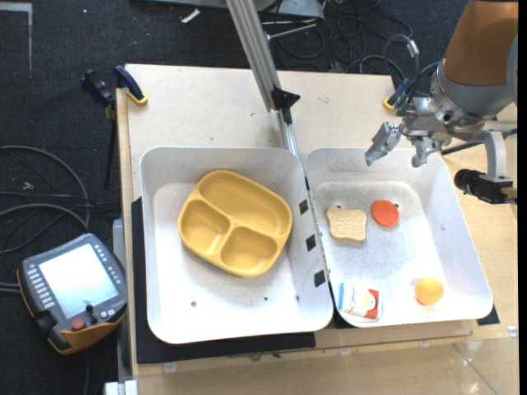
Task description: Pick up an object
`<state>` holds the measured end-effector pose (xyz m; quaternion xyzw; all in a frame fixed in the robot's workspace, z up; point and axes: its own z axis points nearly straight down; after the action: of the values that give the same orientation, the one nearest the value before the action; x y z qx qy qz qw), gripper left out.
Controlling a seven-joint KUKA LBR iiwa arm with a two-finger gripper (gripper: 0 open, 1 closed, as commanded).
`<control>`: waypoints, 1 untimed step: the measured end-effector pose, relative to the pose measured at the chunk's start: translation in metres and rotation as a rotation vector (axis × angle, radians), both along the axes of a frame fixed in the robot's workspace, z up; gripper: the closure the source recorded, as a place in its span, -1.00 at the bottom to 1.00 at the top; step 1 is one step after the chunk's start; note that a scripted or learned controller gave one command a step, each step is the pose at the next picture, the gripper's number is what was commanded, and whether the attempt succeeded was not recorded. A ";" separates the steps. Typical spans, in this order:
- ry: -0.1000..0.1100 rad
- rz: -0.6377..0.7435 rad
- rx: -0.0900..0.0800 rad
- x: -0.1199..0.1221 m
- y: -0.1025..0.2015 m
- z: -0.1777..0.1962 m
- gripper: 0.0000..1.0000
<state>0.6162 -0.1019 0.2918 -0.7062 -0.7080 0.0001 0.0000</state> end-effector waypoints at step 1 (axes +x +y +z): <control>0.000 0.000 0.000 0.000 0.000 0.000 -1.00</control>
<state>0.6162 -0.1019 0.2918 -0.7064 -0.7078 0.0000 0.0000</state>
